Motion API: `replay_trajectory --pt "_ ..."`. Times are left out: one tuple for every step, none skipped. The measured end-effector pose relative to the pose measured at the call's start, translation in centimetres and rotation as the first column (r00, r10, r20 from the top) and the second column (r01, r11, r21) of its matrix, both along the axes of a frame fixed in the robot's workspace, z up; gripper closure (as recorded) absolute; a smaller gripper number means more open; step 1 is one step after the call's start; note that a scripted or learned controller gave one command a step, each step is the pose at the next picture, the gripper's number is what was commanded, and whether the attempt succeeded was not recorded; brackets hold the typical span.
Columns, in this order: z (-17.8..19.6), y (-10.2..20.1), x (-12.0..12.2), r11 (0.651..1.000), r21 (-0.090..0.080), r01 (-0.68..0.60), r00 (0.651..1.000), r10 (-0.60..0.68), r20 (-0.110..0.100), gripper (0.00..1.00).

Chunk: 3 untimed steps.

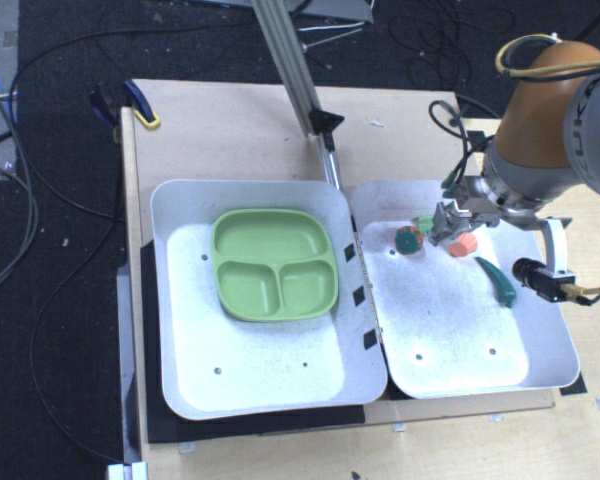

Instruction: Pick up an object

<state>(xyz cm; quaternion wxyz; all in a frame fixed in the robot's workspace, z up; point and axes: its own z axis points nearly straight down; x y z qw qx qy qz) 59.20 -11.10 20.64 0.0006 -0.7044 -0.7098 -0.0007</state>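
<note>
Even, bright overhead light washes the white bins [280, 388] pale, shadows stay soft, and the picture is slightly grainy.

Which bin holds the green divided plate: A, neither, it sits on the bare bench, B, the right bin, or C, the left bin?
C: the green divided plate lies inside the left bin, while the right bin holds the small toys near the hand.
</note>
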Motion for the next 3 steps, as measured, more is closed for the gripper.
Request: replay_trajectory --pt "1.4 5.3 1.3 1.0 0.0 0.0 1.0 0.0 0.003 1.0" --pt "0.8 11.3 2.5 1.0 0.0 0.0 1.0 0.0 0.001 1.0" --pt "0.5 17.1 4.0 1.0 0.0 -0.001 1.0 0.001 0.002 1.0"
